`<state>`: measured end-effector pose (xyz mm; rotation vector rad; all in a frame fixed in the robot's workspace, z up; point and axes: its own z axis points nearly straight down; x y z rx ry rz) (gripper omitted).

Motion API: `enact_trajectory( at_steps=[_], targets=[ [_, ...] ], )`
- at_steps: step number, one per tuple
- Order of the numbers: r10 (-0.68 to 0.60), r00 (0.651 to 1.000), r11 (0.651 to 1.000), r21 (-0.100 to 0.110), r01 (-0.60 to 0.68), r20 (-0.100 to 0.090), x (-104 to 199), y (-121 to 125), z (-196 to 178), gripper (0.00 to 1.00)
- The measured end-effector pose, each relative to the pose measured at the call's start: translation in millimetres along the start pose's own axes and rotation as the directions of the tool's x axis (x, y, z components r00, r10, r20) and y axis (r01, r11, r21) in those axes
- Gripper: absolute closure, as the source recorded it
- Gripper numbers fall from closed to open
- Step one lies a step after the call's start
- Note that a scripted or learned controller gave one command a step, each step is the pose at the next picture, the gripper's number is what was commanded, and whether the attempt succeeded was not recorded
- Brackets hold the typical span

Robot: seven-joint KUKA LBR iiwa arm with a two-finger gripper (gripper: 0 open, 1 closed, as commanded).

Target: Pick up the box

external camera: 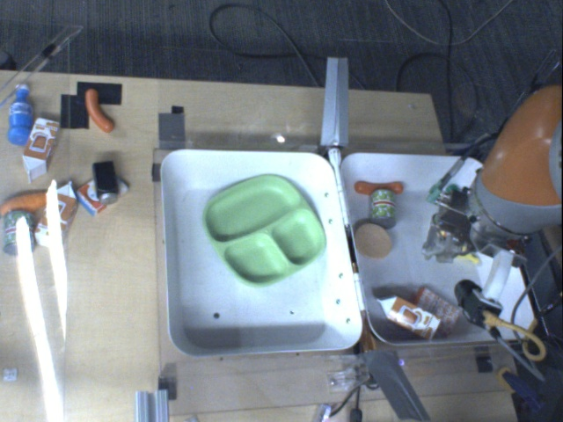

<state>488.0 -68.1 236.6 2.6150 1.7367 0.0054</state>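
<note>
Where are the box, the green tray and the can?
box point(412, 314): camera view, its white and orange top face.
green tray point(264, 227): camera view, the ridge between compartments.
can point(383, 207): camera view, its green label.

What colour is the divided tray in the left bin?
Light green tray, clearest in the camera view.

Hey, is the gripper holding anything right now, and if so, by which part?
Cannot be told. The gripper hangs over the right bin, away from the box lying near the front wall.
</note>
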Motion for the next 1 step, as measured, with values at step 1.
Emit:
enact_trajectory(
  at_steps=[1],
  targets=[
    [0.042, 0.999, 0.999, 0.001, -0.042, 0.002, -48.5, 44.3, 29.5, 1.00]
  ],
)
